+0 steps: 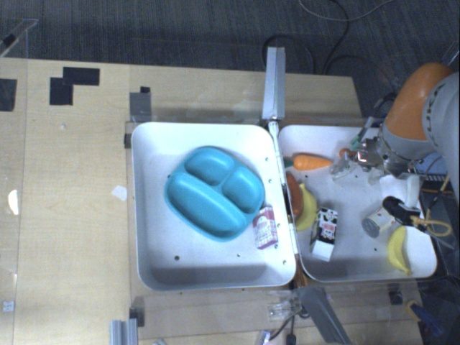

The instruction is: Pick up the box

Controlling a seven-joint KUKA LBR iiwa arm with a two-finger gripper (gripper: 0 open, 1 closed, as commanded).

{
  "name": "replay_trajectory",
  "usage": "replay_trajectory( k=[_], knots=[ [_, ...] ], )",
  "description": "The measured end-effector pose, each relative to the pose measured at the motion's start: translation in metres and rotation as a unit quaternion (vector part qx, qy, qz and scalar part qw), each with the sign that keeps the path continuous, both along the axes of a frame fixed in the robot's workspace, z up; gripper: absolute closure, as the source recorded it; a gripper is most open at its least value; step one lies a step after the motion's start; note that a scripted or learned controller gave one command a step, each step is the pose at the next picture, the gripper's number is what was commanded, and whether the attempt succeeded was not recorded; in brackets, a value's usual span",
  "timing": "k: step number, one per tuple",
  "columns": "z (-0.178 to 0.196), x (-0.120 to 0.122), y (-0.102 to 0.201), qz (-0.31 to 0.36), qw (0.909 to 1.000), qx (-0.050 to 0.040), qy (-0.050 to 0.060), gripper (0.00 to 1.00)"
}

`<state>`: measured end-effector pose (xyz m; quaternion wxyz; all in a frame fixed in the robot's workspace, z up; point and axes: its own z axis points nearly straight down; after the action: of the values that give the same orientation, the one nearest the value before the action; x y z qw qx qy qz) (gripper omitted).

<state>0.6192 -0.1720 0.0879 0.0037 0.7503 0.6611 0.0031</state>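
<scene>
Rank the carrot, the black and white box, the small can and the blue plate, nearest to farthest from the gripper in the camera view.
From the gripper, over the right bin's far end:
1. Carrot, just left of it.
2. Black and white box, same bin, near side.
3. Small can, left bin, by its right wall.
4. Blue plate, left bin's middle.

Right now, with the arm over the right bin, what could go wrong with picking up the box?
1. The hand sits by the carrot, apart from the box; a descent here would likely catch the carrot instead.
2. The box lies close to a banana and the right bin wall, so room on that side looks tight.
3. A small pink carton in the left bin could be mistaken for the target.
</scene>
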Motion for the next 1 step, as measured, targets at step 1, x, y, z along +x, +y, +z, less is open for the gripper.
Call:
replay_trajectory(
  k=[1],
  knots=[
    [0.0,0.0153,-0.0004,-0.087,0.9962,0.001,0.001,0.0]
  ],
)
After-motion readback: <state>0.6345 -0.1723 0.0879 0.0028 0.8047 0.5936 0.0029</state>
